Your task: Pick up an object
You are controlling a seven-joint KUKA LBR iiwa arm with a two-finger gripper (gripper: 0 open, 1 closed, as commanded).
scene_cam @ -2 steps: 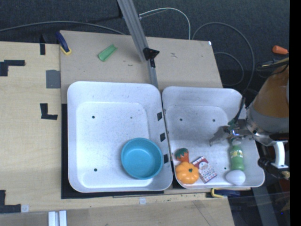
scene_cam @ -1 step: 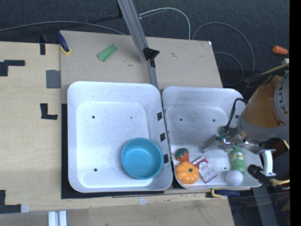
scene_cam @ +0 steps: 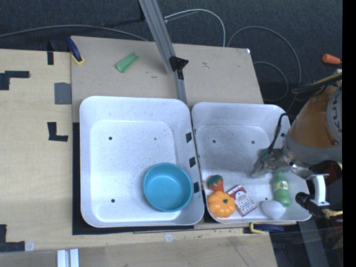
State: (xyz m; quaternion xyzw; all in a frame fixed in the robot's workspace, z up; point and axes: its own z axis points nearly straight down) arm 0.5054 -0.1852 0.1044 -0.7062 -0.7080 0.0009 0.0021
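Blue bowl (scene_cam: pixel 167 186): one; orange pumpkin (scene_cam: pixel 221 204): one; green bottle (scene_cam: pixel 281 189): one.

A robotics lab: taped wooden bench (scene_cam: pixel 33 149), two white bins (scene_cam: pixel 94 149), loose cables (scene_cam: pixel 206 15) across dark carpet.

We see the grey arm (scene_cam: pixel 320 132) reaching in from the right, orange band above the wrist, gripper (scene_cam: pixel 266 163) lowered inside the right bin (scene_cam: pixel 233 115) near its right edge. Finger state unclear.
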